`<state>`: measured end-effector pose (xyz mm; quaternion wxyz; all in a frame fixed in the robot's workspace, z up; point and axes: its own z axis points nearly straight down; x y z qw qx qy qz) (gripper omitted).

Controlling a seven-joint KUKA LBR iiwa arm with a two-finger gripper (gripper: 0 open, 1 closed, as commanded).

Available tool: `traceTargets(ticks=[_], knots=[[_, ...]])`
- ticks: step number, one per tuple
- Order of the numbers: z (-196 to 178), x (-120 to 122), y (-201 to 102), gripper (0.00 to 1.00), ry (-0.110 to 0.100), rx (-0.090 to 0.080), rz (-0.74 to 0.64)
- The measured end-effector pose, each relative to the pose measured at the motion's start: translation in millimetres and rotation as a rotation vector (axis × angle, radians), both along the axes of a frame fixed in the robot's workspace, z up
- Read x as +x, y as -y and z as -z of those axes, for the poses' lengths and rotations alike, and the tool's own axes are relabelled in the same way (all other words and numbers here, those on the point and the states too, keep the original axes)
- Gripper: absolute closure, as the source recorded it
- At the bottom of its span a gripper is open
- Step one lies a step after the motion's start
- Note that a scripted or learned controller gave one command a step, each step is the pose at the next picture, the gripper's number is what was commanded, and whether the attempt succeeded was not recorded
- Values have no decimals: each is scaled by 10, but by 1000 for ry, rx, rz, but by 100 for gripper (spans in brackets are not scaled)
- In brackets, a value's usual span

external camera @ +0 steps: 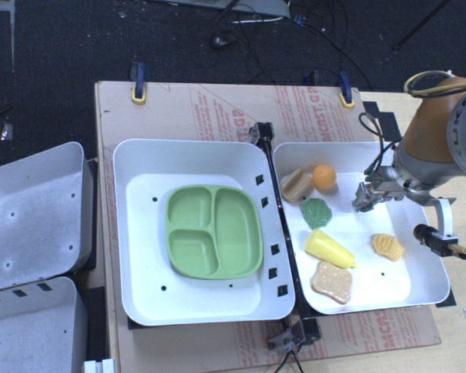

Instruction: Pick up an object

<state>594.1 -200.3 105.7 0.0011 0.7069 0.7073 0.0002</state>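
The right bin (pixel 419 286) holds several toy foods: an orange ball (pixel 323 177), a tan bread roll (pixel 296 184), a green broccoli piece (pixel 317 212), a yellow corn-like piece (pixel 329 249), a toast slice (pixel 332 282) and a small ridged yellow chip (pixel 387 245). My gripper (pixel 365 198) hangs over the upper right part of this bin, right of the orange ball and above the ridged chip. I see nothing between its fingers.
The left bin (pixel 140 286) carries a green divided plate (pixel 214 231). A black divider with clips (pixel 276 216) runs between the bins. Blue clamps (pixel 139 81) hold the cardboard bench at the back. Grey trays (pixel 31 208) lie off to the left.
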Motion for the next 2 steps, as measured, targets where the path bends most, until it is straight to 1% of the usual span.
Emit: traceTargets(ticks=[1,2], knots=[[-645,14,12,100,5,-1,-1],[-1134,30,16,100,5,-2,-2]])
